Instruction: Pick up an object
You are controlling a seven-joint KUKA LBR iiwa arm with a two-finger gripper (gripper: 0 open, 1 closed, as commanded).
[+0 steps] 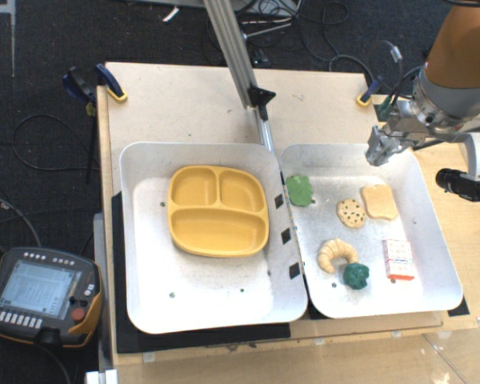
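The right bin [432, 294] holds a green leafy piece [299, 190], a chocolate-chip cookie [351, 213], a slice of toast [378, 202], a croissant [337, 254], a dark green broccoli-like piece [355, 275] and a small white and red box [398, 260]. My gripper [378, 152] hangs over the bin's far right edge, above and behind the toast, touching none of the items. Nothing shows between its fingers.
A yellow divided plate [218, 211] lies in the left bin [144, 294]. A slanted metal pole [234, 42] runs down to the gap between the bins. Clamps sit at the bench's far corners, and a teach pendant [40, 294] lies at the lower left.
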